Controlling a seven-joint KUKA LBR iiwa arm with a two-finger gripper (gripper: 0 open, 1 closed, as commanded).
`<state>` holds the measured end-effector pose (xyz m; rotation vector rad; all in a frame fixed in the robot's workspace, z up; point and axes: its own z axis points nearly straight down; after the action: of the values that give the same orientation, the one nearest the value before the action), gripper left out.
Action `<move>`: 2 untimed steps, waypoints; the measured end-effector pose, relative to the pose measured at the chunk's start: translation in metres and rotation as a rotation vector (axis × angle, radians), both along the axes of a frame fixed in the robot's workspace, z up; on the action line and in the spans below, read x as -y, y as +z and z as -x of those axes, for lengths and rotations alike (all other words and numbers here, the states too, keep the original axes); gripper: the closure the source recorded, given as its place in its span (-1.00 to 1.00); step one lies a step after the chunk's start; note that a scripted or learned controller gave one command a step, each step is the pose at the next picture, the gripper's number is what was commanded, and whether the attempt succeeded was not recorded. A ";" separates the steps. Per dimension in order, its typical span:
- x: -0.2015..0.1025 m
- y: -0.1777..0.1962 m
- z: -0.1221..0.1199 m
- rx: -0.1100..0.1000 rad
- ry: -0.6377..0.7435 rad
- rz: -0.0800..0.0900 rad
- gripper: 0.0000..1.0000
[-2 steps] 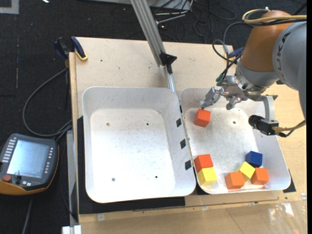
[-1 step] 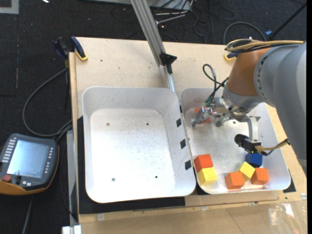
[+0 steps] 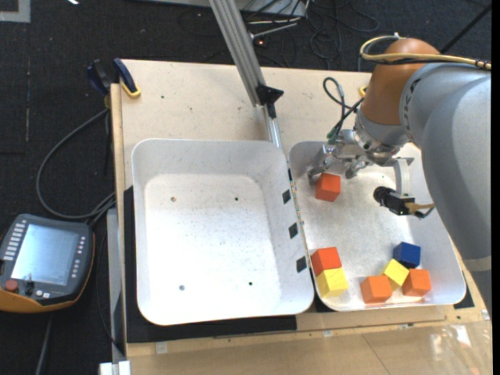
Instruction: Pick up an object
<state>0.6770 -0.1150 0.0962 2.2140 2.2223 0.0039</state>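
The arm's grey bulk hid the right bin's (image 3: 437,303) far right side. The gripper (image 3: 332,169) was hard to read, but an orange cube (image 3: 328,187) appeared pinched between its fingers at the bin's far end. It was small, matte and slightly tilted. Near the front edge lay five more blocks: three orange, two yellow (image 3: 331,280) and one blue (image 3: 406,253).

No readable text, labels, brand names, numbers or signs, teach pendant (image 3: 43,260) lying left of the table (image 3: 195,100) with a lit screen too blurred to read, coloured blocks and white bins unmarked
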 end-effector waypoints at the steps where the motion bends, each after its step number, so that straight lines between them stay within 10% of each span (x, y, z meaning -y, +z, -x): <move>1: -0.015 0.105 0.061 0.001 -0.004 -0.001 -1.00; 2: 0.003 -0.005 0.059 -0.009 -0.005 -0.001 -1.00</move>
<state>0.6181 -0.1175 0.0915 2.2247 2.2213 -0.0051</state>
